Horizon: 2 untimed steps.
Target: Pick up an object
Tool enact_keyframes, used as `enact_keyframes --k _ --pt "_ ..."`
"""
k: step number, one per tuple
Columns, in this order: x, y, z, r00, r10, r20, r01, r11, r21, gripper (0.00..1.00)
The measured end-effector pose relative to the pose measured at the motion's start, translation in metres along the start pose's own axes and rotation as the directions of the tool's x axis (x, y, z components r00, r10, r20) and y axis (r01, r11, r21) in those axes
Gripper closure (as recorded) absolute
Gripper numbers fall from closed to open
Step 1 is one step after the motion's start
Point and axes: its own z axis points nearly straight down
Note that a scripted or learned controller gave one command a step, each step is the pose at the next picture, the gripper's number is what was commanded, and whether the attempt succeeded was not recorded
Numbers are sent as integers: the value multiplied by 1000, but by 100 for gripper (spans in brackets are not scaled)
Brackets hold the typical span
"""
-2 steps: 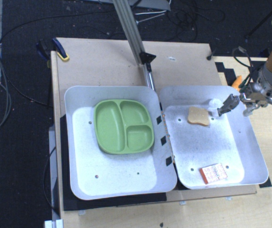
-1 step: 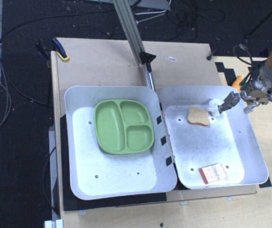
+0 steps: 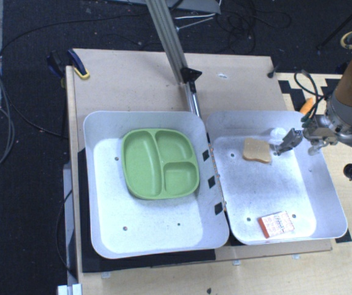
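The gripper (image 3: 281, 145) sits at the upper right of the right-hand bin (image 3: 323, 183), reaching in from the frame's right edge, just beside a tan slice of toy bread (image 3: 257, 151) that lies flat on the bin floor a little above the bin's centre. A small pale thing, too blurred to name, shows just above the gripper tip. Whether the jaws are spread or pressed together I cannot tell at this size, and nothing is plainly pinched between them.

The bread slice looks light and probably soft or foam-like, so it should lift with little force but may squash or bend if squeezed hard. Lying flat, it offers only thin edges; the likeliest hold is across its short width, with the jaws coming down on the two opposite long edges. Its long axis runs roughly left to right in the frame, tilted slightly so the right end, nearest the gripper, sits lower; its rounded crust side seems to face the upper left, though that is hard to confirm.

The other candidate is a small red and white carton (image 3: 276, 224) near the lower right of the same bin, well apart from the bread. It looks stiffer and boxy, long axis running left to right with a slight upward tilt to the right; its flat sides would give firmer purchase, though printed card can be slick.

The left-hand bin (image 3: 102, 226) holds a green divided plate (image 3: 161, 163), wide and shallow, awkward for these jaws except at the rim.
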Motion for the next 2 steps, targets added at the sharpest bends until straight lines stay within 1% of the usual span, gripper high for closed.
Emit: enact_keyframes --k 1,2 --pt "1 8 59 1000 -2 0 2 1000 0 0" --pt "1 9 103 1000 -1 2 1 1000 -5 0"
